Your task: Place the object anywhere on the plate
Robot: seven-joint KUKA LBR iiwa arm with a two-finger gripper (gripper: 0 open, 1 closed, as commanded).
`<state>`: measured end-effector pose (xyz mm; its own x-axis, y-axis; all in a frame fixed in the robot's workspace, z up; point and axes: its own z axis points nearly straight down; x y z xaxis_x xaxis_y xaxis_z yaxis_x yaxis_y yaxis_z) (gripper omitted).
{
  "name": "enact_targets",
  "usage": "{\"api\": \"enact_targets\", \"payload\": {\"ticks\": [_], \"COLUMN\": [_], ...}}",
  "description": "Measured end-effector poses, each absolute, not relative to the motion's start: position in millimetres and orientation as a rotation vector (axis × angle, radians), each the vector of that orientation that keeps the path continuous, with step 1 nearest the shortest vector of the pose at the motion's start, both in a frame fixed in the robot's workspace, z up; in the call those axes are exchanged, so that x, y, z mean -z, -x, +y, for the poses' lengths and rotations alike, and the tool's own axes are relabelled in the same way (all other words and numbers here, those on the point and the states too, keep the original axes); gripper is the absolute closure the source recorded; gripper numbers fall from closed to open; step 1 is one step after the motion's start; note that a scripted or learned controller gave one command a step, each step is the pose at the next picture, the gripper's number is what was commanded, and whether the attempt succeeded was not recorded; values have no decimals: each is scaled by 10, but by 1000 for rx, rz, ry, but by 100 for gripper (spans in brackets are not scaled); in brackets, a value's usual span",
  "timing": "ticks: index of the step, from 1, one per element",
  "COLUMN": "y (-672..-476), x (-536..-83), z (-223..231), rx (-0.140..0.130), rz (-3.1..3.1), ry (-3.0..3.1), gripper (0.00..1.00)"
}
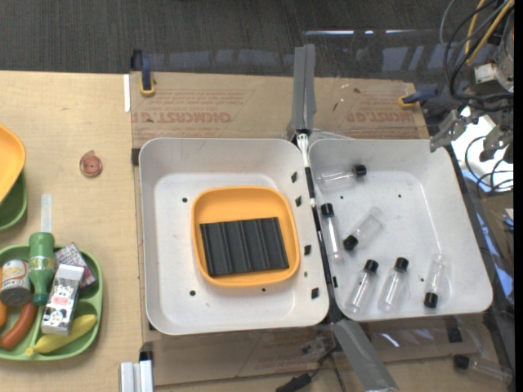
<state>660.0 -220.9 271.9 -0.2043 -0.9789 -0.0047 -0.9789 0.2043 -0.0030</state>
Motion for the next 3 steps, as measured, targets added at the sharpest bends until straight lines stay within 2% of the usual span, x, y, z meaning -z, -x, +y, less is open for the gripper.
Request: {"api": "enact_targets", "payload": {"ticks": [1,2,3], "y": [-6599,-6596,-6586], "x": [-2959,-2717,-2342], "z": [-2211,-2098,-1589], "rx": [0,-4,-8], "rz": [2104,1734,1356], "ry": [2325,2614,2829], "gripper": [0,0,0]}}
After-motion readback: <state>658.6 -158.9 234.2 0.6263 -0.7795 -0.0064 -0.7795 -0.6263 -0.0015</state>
